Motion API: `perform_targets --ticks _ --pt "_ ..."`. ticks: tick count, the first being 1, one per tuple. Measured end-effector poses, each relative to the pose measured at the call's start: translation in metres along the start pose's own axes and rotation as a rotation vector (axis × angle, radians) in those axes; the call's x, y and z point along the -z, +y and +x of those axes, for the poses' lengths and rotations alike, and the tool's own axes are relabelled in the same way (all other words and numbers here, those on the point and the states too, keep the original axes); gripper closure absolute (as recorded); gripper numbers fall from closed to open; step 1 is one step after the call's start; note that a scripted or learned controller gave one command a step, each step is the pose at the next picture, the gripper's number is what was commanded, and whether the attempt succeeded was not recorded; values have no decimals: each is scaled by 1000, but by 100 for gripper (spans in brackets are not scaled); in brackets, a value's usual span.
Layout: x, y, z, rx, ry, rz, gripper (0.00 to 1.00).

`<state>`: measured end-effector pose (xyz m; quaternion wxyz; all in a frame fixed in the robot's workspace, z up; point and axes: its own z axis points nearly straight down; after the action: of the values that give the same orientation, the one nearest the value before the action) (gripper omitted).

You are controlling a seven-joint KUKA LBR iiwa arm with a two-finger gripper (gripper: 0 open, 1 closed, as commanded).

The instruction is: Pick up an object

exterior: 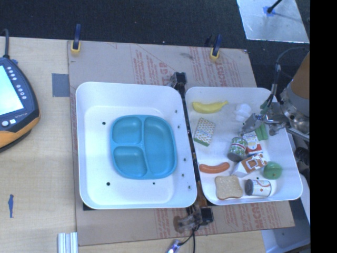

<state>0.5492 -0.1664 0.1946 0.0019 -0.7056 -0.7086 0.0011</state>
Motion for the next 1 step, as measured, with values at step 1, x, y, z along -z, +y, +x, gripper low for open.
perform_targets --ticks 1 --pt "-76 32 -23 1 -1 3 0"
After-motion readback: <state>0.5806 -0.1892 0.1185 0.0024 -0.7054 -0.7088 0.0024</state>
